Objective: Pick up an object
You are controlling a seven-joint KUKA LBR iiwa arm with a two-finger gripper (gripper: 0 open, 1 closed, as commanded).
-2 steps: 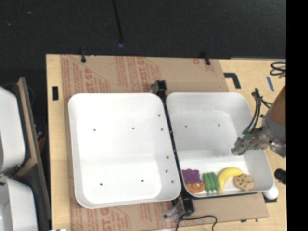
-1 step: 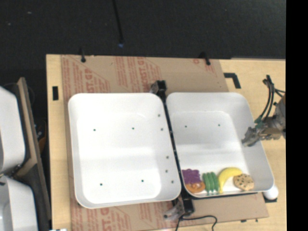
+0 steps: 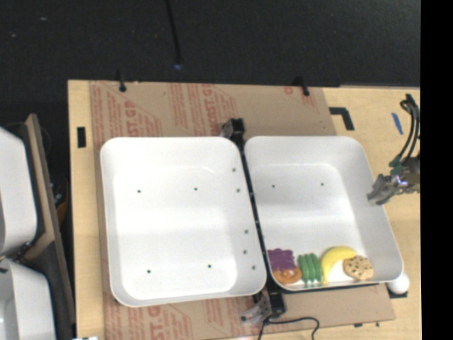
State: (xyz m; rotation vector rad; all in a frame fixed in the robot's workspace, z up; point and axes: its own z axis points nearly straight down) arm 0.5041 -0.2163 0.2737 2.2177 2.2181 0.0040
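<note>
Across the tabletop [image 3: 85, 211], seen from above at a slant, two shallow white bins sit side by side on a sheet of cardboard [image 3: 177, 108], their inner rims touching along a dark seam. On the left side, the left bin [image 3: 113, 190] has its whole floor bare, so its rims are the only limit to movement there. Most of the right bin [image 3: 368, 168] is open floor too; its contents are crowded against the near rim. Four small things lie there in a row, each touching or just beside the next: one purple grape cluster [image 3: 283, 260] over an orange piece, one green ridged item [image 3: 309, 269], one yellow banana-like piece [image 3: 338, 256] and one round cookie [image 3: 358, 267]. Near the frame's right edge, the gripper [image 3: 386, 188] hovers at the right bin's outer rim, well apart from the row. Nothing shows at its tip, and how far apart it stands cannot be told.
</note>
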